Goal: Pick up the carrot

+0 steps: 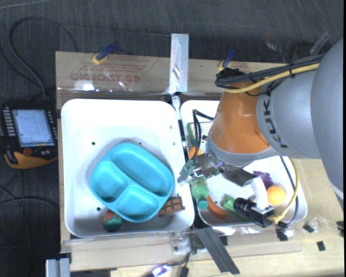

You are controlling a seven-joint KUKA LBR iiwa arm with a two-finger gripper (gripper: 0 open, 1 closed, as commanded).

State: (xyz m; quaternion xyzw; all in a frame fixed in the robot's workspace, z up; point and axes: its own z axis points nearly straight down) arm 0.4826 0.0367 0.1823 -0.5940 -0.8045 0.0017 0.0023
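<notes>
Right bin (pixel 300 212), carrot (pixel 199 152) beside end effector (pixel 197 169)

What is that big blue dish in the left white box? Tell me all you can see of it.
The blue tray is a turquoise, plastic-looking dish with rounded corners, split by raised ridges into three compartments, one long and two smaller, all of them bare. It lies right way up but turned at a slant, in the lower middle of the left bin. A brown item pokes out by its lower right edge, and a small red and green item sits at its lower left edge. The hand is not touching it.
</notes>
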